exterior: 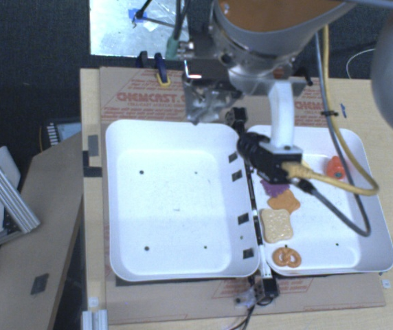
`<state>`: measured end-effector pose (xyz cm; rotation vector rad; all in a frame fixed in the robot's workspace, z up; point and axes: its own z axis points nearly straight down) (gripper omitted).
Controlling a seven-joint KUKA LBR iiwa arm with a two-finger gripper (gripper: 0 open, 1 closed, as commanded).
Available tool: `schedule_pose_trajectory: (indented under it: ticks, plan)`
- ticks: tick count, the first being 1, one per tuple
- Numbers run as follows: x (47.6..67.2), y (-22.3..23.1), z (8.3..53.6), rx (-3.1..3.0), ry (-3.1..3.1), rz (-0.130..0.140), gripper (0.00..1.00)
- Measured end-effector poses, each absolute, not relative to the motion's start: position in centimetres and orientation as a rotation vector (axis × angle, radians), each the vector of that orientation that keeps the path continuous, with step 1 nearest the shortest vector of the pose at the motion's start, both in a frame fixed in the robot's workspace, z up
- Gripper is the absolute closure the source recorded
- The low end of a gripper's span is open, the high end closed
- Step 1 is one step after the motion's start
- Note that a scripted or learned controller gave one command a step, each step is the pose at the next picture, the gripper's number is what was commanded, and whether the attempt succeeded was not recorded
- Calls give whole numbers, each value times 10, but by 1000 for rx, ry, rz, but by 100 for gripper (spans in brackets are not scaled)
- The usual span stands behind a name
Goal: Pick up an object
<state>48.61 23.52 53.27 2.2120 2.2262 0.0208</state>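
**Gripper at far rim of left bin; pick candidates in right bin**

Your gripper [207, 107] hangs over the far rim of the left bin [169, 205], close to the corner where it meets the right bin [334, 239]. From this slant it reads as a blurred silver mass, so you cannot tell whether the claw is released or clenched.

All the things you could pick lie in the right bin, well apart from the gripper. Along its left side, from far to near:
- a purple piece [273, 186], partly covered
- an orange-brown piece [284, 202], touching the purple one
- a toast slice [277, 224]
- a pretzel [286, 257], by the near corner

An orange piece [334, 166], possibly a carrot, lies apart toward the far right.
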Motion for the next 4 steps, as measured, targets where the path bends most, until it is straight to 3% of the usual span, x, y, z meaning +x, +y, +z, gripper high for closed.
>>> schedule_pose_trajectory:
  ticks: [1, 2, 3, 4]
  plan:
    - [486, 234, 527, 2216, 2227, 3, 0]
    - [486, 235, 538, 2212, 2230, 8, 100]
    - [486, 235, 538, 2210, 2232, 7, 0]
    - [487, 235, 549, 2206, 2236, 11, 100]
